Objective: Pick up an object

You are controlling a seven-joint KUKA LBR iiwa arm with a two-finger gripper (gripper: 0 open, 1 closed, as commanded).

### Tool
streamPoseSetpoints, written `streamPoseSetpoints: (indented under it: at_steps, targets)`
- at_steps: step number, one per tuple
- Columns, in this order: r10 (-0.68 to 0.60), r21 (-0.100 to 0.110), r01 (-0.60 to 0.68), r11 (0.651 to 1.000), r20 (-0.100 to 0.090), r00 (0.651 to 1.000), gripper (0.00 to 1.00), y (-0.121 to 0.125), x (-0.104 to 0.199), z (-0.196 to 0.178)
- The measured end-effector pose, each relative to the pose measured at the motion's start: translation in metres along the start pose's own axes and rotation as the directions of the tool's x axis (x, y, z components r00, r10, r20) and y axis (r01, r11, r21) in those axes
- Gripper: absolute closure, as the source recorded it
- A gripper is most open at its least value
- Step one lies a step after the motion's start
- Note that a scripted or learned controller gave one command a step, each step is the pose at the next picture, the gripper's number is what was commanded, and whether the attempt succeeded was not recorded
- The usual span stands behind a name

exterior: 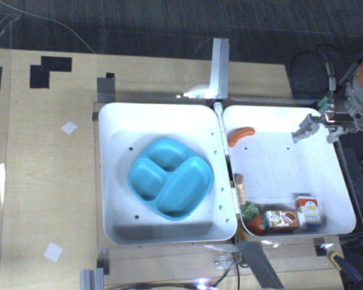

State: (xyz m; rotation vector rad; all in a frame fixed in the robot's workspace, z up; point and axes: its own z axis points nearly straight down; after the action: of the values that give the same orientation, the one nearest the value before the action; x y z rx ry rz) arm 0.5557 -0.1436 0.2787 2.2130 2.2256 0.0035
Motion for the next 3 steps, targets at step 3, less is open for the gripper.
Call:
streamPoseSetpoints:
  at_steps: [3]
  targets:
    - [-0.139, -0.009, 0.139, 0.99, 0.005, 0.99, 0.0, -0.066, -0.033, 0.189]
